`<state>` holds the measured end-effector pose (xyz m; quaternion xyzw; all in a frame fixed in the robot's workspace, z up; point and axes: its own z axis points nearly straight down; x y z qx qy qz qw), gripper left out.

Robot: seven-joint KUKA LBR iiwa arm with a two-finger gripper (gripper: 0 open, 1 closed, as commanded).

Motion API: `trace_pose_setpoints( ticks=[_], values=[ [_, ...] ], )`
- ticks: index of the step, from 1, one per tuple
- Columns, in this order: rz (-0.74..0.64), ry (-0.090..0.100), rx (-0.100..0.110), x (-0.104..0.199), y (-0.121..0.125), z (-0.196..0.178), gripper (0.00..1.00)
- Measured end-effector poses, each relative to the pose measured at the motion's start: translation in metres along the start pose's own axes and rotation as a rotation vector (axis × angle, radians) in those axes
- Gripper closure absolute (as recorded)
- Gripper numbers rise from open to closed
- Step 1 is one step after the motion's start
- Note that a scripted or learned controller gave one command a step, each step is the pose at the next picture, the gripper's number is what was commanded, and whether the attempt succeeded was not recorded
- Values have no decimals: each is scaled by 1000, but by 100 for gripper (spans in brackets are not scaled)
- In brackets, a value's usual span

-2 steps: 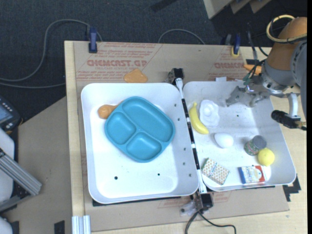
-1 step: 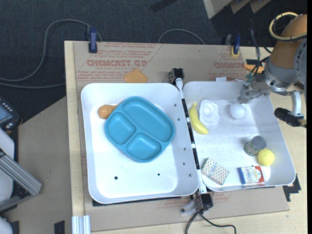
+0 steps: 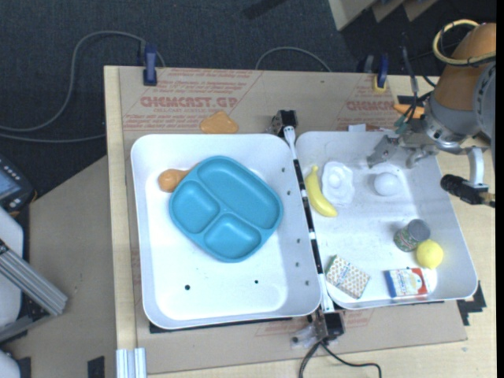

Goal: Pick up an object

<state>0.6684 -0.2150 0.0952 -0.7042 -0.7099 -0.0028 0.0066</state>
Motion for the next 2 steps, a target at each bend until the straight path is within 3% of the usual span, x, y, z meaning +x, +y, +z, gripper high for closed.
trace_pose_setpoints(
  ticks=[1,2],
  values=[
    [6,-3,-3,-4,-77,7,0],
    [4,6,12,0,-1,11,0]
  ],
)
